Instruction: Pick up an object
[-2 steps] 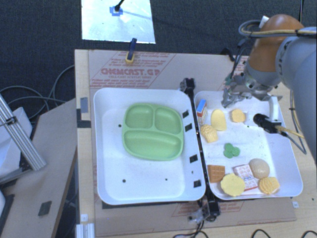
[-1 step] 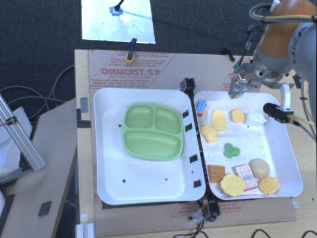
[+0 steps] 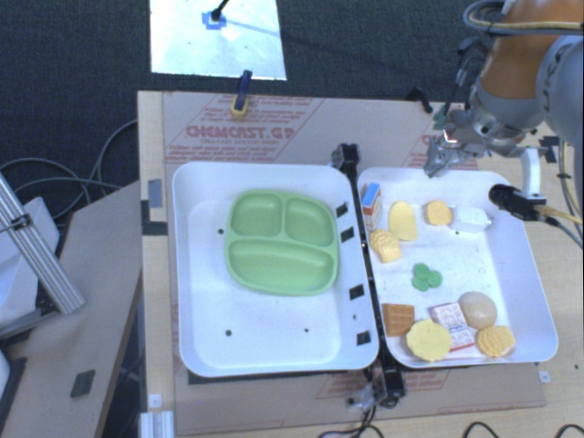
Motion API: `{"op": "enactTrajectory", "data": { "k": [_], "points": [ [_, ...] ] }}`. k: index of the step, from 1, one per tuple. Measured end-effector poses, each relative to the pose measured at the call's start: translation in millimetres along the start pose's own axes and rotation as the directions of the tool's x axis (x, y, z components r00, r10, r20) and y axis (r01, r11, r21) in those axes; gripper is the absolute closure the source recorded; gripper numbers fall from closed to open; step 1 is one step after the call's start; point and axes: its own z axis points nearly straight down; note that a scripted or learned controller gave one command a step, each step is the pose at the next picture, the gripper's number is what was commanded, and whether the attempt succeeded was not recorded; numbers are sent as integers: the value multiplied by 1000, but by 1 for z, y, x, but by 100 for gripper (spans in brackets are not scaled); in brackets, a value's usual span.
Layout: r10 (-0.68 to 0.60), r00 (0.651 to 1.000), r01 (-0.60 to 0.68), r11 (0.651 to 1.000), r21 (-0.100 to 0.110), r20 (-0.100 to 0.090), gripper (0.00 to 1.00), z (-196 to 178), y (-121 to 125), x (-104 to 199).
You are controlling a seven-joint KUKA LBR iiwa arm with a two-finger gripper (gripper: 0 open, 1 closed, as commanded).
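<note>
My gripper point(image 3: 444, 160) hangs over the far rim of the right bin point(image 3: 540, 310), up at the top right, with the orange-banded arm point(image 3: 534, 39) behind it. It sits just beyond a small orange-yellow piece point(image 3: 439, 213) and a white item point(image 3: 472, 217). The right bin also holds a small carton point(image 3: 370, 199), a pale yellow piece point(image 3: 401, 220), a yellow corn-like piece point(image 3: 385, 245), a green clover-shaped piece point(image 3: 425, 278), a brown waffle square point(image 3: 398, 318), a yellow disc point(image 3: 428, 340), a red-and-white packet point(image 3: 450, 319), a beige egg shape point(image 3: 477, 309) and an orange cookie point(image 3: 495, 341).
The left bin point(image 3: 196, 272) carries a green divided plate point(image 3: 280, 242). A black divider with clips point(image 3: 356, 245) runs between the bins. A black cylinder on a white bracket point(image 3: 513, 199) reaches over the right bin's far right edge. Cables lie left of the bench.
</note>
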Motion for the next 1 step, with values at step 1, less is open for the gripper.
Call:
{"op": "enactTrajectory", "data": {
  "k": [1],
  "points": [
    [4, 1000, -4, 1000, 5, 0, 100, 0, -40, 9]
  ]
}}
